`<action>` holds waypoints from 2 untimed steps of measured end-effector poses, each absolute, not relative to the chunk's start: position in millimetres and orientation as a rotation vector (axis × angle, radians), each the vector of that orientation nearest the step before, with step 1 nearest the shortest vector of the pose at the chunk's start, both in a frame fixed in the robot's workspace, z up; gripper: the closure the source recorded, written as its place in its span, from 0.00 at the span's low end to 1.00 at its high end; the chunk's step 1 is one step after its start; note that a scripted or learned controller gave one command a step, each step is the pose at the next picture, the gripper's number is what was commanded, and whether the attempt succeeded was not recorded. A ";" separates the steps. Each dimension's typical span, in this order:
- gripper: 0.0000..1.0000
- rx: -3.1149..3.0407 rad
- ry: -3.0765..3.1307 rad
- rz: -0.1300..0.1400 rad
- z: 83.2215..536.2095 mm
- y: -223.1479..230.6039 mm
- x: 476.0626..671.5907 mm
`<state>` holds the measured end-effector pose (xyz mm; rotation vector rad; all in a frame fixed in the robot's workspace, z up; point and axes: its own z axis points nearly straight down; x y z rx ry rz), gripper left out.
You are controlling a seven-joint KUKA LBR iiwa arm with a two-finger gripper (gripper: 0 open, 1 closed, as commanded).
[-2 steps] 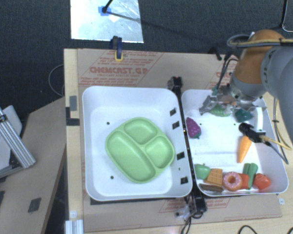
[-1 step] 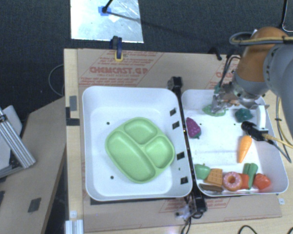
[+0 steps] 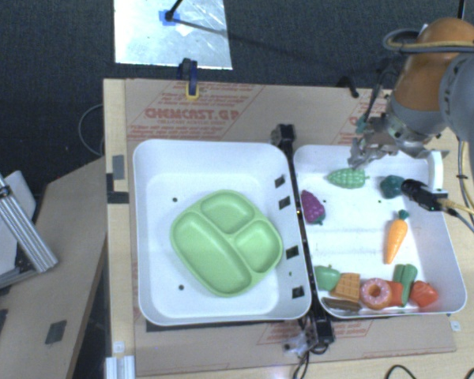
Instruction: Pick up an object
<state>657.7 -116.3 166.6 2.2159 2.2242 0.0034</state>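
The gripper (image 3: 362,153) is hovering just above the green corn-like toy (image 3: 347,178) at the far end of the right bin (image 3: 456,283) — whether its prongs are spread or closed is too blurred to tell. To grasp well, it should be descending straight over the toy's narrow width. The bin floor is looking smooth and slippery; the purple toy (image 3: 312,207) and carrot (image 3: 394,239) are lying apart, leaving fair room — the left bin is holding a green divided plate (image 3: 225,242).

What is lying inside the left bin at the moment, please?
The left bin holds a green divided plate with three compartments, lying flat near its middle. Nothing sits on the plate. Whatever is beneath the plate is covered, so that cannot be told.
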 end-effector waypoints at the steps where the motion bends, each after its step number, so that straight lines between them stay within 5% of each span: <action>1: 1.00 2.215 2.225 0.003 218.3 -116.2 658.5; 2: 1.00 2.215 2.229 0.000 231.7 -87.1 614.2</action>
